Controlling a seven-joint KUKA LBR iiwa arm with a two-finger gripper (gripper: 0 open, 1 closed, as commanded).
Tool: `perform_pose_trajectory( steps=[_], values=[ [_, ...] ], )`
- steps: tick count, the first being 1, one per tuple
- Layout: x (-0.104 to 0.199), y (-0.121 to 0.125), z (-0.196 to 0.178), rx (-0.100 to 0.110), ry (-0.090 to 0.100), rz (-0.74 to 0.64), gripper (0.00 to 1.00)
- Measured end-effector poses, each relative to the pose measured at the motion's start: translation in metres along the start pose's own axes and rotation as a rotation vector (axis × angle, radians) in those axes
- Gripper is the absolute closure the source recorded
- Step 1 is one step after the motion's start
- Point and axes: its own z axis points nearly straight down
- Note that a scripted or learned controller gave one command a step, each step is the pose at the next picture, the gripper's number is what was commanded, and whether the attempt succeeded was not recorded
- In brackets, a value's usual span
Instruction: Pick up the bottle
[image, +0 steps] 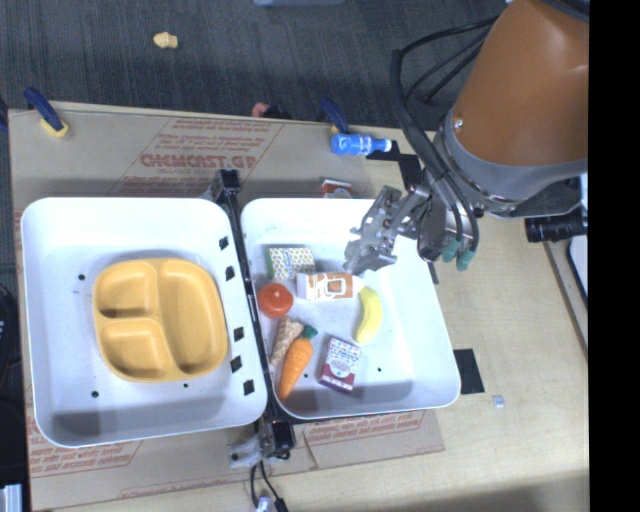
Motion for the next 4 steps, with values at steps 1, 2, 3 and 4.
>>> perform_pose_trajectory(
  steps=[1, 2, 3, 4],
  values=[
    [-0.027, -0.074, 0.040, 0.002, 0.004, 0.084, 1.00],
    [-0.046, -0.080, 0.221, 0.001, 0.008, -0.027, 1.00],
    [-0.034, -0.094, 0.122, 0.001, 0.002, -0.399, 1.00],
    [-0.041, -0.108, 0.211, -0.001, 0.006, -0.575, 1.00]
  ],
)
